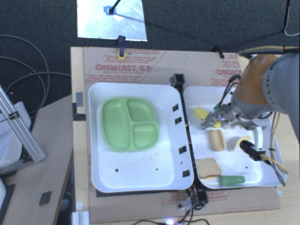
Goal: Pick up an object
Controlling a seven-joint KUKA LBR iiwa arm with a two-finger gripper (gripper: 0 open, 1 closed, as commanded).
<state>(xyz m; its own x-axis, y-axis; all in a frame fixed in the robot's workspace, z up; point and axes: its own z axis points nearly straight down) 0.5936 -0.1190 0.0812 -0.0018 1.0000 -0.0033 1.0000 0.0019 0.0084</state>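
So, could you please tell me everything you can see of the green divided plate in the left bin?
The green divided plate is pale green, matte and plastic-looking, a rounded square with three compartments: one long section along its left side and two smaller ones stacked on its right. It lies flat, right side up, on the floor of the left bin, toward the bin's upper middle, slightly rotated. Nothing rests in its compartments, and nothing but the bin floor touches it.

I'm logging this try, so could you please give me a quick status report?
Gripper low in right bin, at yellow piece. Nothing seen held. Bread roll, toast slice, green piece close by.
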